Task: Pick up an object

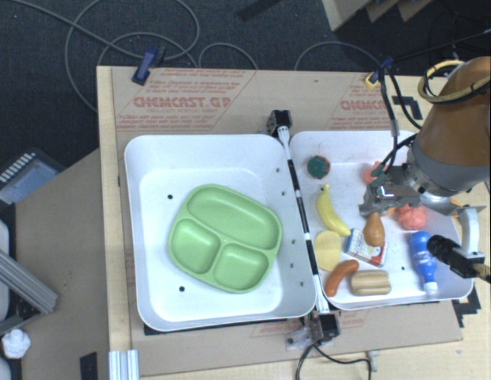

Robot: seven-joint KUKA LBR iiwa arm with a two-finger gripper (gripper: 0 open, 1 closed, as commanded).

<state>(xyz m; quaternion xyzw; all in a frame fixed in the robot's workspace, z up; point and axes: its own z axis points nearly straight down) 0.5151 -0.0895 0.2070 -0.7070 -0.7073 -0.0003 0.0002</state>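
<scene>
The fingers hang low over the right bin, their metal tips bunched above the small brown pear-shaped piece; from this slant I cannot tell how far apart they stand, and nothing shows between them, so I judge no object is held yet.

Nearest the camera's lower edge, along the front of that bin, lie a tan bread-roll toy and an orange-red sausage, touching end to side, with a blue bottle to their right, its white cap pointing toward the bin's front rim. Just behind them sit a pale yellow slice and a small red-and-white packet, the packet right under the brown piece. A banana lies along the divider side, a pink lump beside the wrist, and a dark green ball near the far wall. The toys are crowded together, which leaves little room for the tips to straddle one alone; the brown piece directly below seems the likely target.

The left bin carries a green divided tray, well apart from the arm. Farther back, the cardboard-covered desk bears a blue clip at its far edge.
</scene>
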